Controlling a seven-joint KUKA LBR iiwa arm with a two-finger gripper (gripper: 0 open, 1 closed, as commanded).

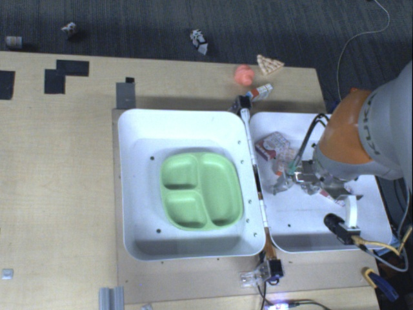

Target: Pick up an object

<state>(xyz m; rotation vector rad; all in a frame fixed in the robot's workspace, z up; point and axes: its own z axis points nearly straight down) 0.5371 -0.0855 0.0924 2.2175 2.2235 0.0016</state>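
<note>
Low in the right white plastic bin (374, 228), the end effector (282, 183) sits beside a small clear packet with red print (273, 144). Its grip I cannot tell. A green divided plastic tray (200, 189) lies in the left white plastic bin (139, 192).

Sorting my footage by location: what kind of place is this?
Likely a robotics lab: two white bins on a wooden bench, a grey and orange arm reaching in, and stray objects on dark carpet.

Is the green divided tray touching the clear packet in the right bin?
Apart. The camera view shows the green divided tray in the left bin, the clear packet in the right bin.
</note>
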